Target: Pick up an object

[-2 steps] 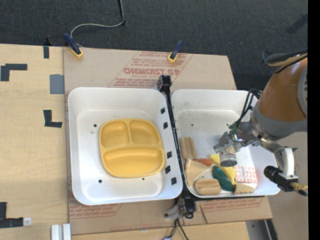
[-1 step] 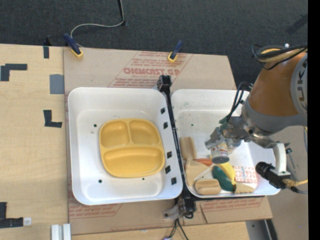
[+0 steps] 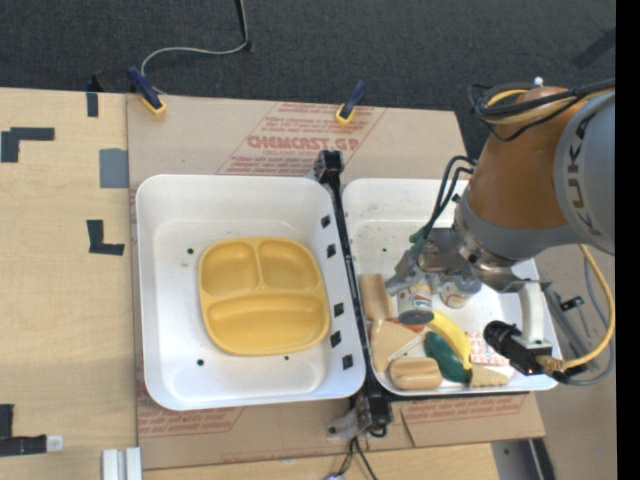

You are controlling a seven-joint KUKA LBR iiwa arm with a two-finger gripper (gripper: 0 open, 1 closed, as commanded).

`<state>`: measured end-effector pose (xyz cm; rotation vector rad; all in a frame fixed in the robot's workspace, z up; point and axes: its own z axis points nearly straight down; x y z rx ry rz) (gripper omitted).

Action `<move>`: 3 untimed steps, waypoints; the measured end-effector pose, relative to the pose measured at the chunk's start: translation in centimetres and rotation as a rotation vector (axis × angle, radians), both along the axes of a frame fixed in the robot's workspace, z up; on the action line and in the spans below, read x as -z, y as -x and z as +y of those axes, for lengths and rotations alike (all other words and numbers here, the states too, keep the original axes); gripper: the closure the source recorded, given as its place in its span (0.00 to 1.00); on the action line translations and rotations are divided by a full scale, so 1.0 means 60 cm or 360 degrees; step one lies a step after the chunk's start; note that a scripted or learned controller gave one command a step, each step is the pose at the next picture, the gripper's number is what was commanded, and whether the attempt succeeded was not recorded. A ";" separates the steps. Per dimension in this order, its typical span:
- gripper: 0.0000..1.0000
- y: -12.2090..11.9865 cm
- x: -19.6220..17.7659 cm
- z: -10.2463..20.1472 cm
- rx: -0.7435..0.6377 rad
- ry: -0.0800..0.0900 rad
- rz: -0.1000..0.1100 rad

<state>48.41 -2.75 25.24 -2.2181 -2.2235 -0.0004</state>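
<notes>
Seen from above, the claw [image 3: 432,280] is hanging low over the right bin [image 3: 385,200], just above a small can [image 3: 416,306] near the bin's middle; whether it is apart or together I cannot tell. A banana [image 3: 449,333], a green item [image 3: 445,359] and tan pieces [image 3: 415,373] are crowding the bin's near edge. A yellow divided plate [image 3: 264,295] is sitting in the left bin [image 3: 160,208].
</notes>
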 end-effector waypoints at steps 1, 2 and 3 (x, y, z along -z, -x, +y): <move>1.00 0.001 0.030 -0.101 0.0005 0.0003 0.0002; 1.00 0.000 0.007 -0.022 0.0000 0.0000 0.0000; 1.00 0.000 0.009 0.000 0.0002 0.0001 0.0000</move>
